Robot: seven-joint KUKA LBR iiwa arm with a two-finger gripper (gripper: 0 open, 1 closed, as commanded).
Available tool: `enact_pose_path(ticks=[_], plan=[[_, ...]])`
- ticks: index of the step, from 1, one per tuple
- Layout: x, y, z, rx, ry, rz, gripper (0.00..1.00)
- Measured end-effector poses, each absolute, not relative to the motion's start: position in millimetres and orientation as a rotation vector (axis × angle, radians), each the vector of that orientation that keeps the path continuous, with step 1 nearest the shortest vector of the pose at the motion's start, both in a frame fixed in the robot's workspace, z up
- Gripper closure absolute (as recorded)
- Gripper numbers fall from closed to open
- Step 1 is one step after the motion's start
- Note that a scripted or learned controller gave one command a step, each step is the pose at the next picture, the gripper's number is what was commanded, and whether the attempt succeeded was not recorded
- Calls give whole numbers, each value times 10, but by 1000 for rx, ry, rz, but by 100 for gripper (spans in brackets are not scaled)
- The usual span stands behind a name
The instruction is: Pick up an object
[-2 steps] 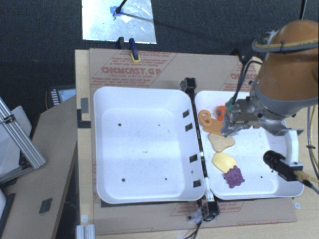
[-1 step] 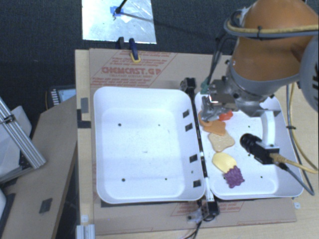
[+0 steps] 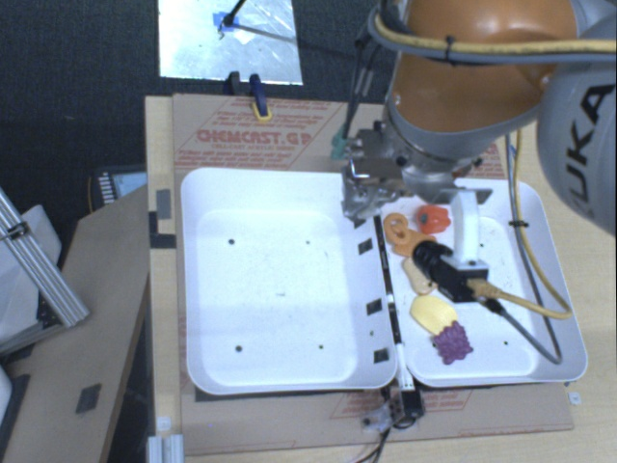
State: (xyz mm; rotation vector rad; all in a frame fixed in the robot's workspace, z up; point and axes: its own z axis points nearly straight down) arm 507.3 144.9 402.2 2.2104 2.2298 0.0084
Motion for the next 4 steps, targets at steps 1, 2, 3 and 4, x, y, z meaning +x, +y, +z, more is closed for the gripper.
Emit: enact_pose_path(ticks=[1,2,3,4], plan=[[4859,1675,4916,2210,2227,18,100],[4854,1883,3011,2223,2227,-14,100],[4849,2100,789,2221,2224,-5,100],[4866,2095,964,2223,2223,-1,100]])
